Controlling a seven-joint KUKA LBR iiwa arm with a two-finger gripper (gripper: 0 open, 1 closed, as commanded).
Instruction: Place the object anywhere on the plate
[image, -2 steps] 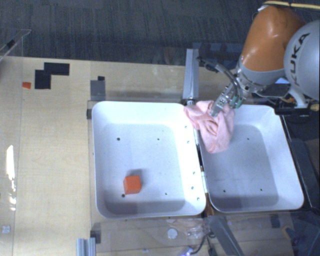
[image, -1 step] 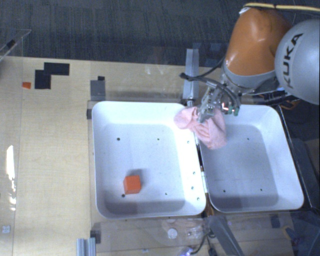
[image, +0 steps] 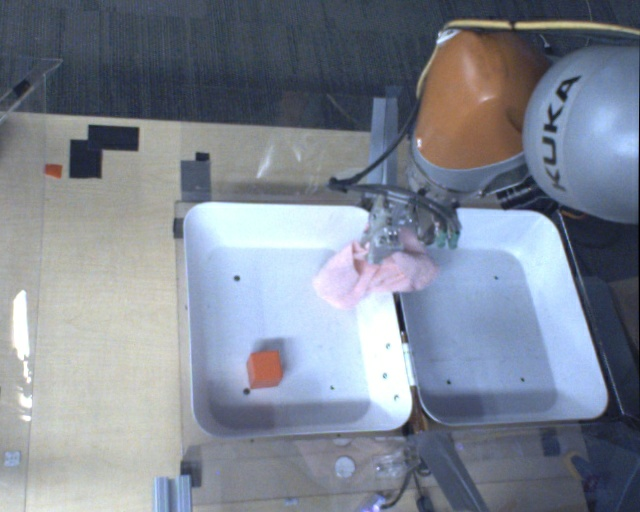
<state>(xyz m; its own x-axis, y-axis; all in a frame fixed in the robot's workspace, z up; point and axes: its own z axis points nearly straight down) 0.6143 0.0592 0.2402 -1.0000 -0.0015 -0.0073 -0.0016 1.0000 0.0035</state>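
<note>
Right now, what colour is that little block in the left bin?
Orange-red; the block shows best in the camera view, low in the left bin.

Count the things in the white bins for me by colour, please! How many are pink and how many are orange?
Pink: 1, the pink cloth under the gripper, draped over the edge where the two bins meet.
Orange: 1, the orange block in the left bin.
Total: 2

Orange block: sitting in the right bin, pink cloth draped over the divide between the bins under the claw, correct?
Not quite. The orange block sits in the left bin, near its front, not the right bin. The rest stands: the camera view shows the pink cloth draped over the divide between the bins, under the claw.
</note>
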